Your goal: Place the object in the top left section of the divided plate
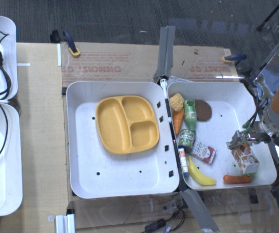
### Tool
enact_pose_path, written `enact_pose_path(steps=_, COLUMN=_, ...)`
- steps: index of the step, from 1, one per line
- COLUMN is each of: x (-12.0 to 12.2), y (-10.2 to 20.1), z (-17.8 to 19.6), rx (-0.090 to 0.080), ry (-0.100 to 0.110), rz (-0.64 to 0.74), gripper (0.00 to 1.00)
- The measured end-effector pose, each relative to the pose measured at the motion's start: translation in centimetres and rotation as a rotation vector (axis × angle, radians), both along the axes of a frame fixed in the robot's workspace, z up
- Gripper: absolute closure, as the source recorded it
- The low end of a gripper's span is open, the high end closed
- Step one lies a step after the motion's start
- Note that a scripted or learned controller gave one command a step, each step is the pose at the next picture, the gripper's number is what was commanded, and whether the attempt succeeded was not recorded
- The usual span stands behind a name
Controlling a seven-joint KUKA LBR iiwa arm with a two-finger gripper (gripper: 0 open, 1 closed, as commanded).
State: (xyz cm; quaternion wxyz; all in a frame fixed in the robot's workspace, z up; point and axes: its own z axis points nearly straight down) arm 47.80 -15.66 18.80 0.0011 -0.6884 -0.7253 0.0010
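Note:
The yellow divided plate (128,124) lies in the left bin (81,144), with one long section on its left and two smaller sections on its right; all three hold nothing. My gripper (238,141) hangs low over the right bin (222,115), near its right wall. Its tip sits just above and left of a small white and orange carton (246,160), which stands tilted on the bin floor. Whether the gripper touches the carton is unclear.
Along the right bin's left side lie a corn cob (176,101), a carrot (178,122), a green bottle (190,114), a green can (186,138), a red and white box (203,152) and a banana (199,174). A brown disc (203,110) sits at the back, an orange sausage-shaped piece (237,179) at the front right.

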Motion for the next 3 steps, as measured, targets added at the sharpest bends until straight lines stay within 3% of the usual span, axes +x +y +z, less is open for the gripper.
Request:
enact_pose_path(steps=1, x=2.3, y=8.7, z=0.1, rx=-0.001, ry=0.001, rz=-0.024, gripper=1.0)
enact_pose_path(steps=2, x=9.5, y=16.2, z=10.1, rx=-0.003, ry=0.002, rz=0.139, gripper=1.0)
enact_pose_path(steps=3, x=15.5, y=23.0, z=3.5, rx=-0.004, ry=0.003, rz=0.115, gripper=1.0)
